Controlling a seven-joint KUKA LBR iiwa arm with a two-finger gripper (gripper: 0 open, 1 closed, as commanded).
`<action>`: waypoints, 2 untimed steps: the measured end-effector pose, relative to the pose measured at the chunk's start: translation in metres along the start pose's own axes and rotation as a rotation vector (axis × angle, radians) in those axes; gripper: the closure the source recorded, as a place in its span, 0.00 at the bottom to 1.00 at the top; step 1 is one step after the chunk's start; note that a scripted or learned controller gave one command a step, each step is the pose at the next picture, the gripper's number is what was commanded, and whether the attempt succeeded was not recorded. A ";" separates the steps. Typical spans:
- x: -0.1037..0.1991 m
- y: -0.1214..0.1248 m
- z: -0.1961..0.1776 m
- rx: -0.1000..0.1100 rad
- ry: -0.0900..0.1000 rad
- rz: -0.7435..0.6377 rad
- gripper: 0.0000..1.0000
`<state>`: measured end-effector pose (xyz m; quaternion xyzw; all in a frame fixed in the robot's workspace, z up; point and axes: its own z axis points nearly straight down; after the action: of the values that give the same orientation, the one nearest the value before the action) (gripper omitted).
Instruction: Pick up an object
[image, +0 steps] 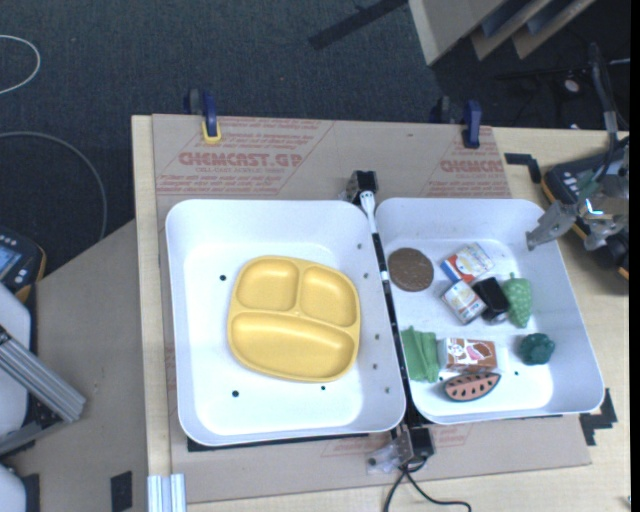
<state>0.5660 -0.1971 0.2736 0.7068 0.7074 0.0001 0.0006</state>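
The right white bin (560, 300) holds several small items. Among them are a brown round disc (410, 269), a small can (461, 300), a red and white packet (470, 262) and a black block (492, 296). With them lie a light green fuzzy piece (518, 300), a dark green broccoli-like piece (537, 348), a green leafy piece (421, 355), a small printed carton (470, 352) and a watermelon slice (470, 385). My gripper (578, 212) hangs at the bin's far right corner, above the rim and apart from every item. Nothing shows in its grasp.
The left white bin (200, 300) bears a yellow divided plate (294, 318). Blue clamps (208, 110) (471, 118) pin the cardboard base at the back. A cable (400, 480) runs off the bench front. Dark floor lies beyond the bench.
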 end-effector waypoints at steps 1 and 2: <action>0.081 -0.074 0.114 0.019 0.009 -0.003 0.00; 0.083 -0.082 0.184 -0.021 -0.011 0.004 0.00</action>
<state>0.4842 -0.1139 0.0891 0.7081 0.7060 0.0033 0.0118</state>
